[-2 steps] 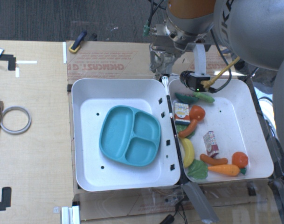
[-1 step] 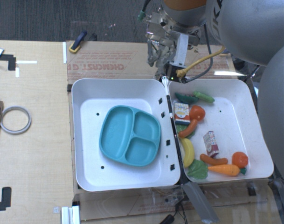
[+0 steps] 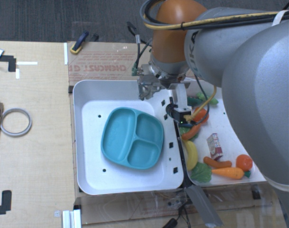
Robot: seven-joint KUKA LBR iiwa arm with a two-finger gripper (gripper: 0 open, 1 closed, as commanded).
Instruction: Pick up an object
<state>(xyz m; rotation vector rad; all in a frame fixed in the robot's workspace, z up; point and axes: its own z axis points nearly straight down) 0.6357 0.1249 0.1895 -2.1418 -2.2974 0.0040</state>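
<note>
The end effector (image 3: 151,87) hangs over the back edge of the left bin (image 3: 80,127), close to the wall it shares with the right bin (image 3: 229,132). Whether it is apart or together I cannot tell from this angle, and nothing shows in its grip.

No single object is named, so the choice is open. The teal divided plate (image 3: 132,137) lies flat in the middle of the left bin, its back right corner nearest the end effector. It is broad and low, so a good grasp would likely need to straddle a raised rim or an inner ridge, not press on a flat face.

The right bin offers smaller targets. A banana (image 3: 191,155) lies against the shared wall, a packet (image 3: 214,146) sits mid-bin, and a carrot (image 3: 228,173) and tomato (image 3: 244,162) sit toward the front edge. These are crowded together, so a descent there risks nudging neighbours, and the shared wall may block a closing grip on the banana.

On the tabletop, a ring of tape (image 3: 13,121) lies well apart near the left edge.
</note>
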